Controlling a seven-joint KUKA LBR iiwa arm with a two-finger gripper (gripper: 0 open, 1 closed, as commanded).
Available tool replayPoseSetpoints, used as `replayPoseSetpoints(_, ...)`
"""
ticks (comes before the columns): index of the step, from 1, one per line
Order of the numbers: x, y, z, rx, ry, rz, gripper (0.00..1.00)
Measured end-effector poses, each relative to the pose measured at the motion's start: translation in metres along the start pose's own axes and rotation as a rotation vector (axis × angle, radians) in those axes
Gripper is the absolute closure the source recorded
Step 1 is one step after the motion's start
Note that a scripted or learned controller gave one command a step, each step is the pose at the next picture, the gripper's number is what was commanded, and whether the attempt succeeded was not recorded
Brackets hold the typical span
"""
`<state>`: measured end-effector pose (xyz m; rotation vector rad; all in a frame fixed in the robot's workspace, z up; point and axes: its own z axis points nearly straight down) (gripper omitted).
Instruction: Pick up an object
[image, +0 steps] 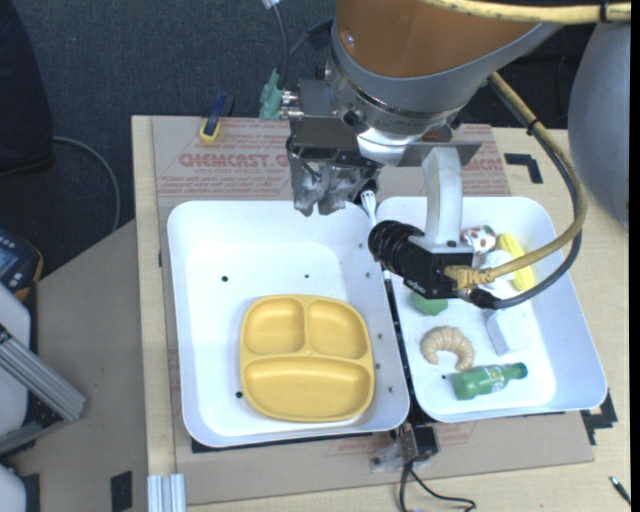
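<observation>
The gripper (325, 203) hangs over the far edge of the left bin (210, 260), close to the wall it shares with the right bin (560, 340). It points down, and whether it is open or closed cannot be told from this angle. The arm (420, 50) comes in from the far right, its wide orange band showing at the far edge of the view. The closest thing to pick up is a yellow plate (305, 357) with three sections, lying flat in the near half of the left bin, well apart from the gripper. The right bin holds a croissant (448, 345) near its middle and a green bottle (487, 380) lying on its side just on the near side of it. A grey stick (497, 335) lies just right of the croissant. Farther back are a yellow piece (510, 250) and, to its left, a small white and red thing (480, 238) too small to make out. Both bins rest on a brown board (150, 300) with red lettering. A blue and yellow clip (213, 118) sits at the board's far left corner, and a metal rail (40, 380) lies off the board at the near left.
</observation>
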<state>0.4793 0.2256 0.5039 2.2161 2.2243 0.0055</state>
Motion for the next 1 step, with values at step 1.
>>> replayPoseSetpoints(1, 0.0008, 0.0003, -0.0104, -0.003, 0.001, -0.001, 1.0)
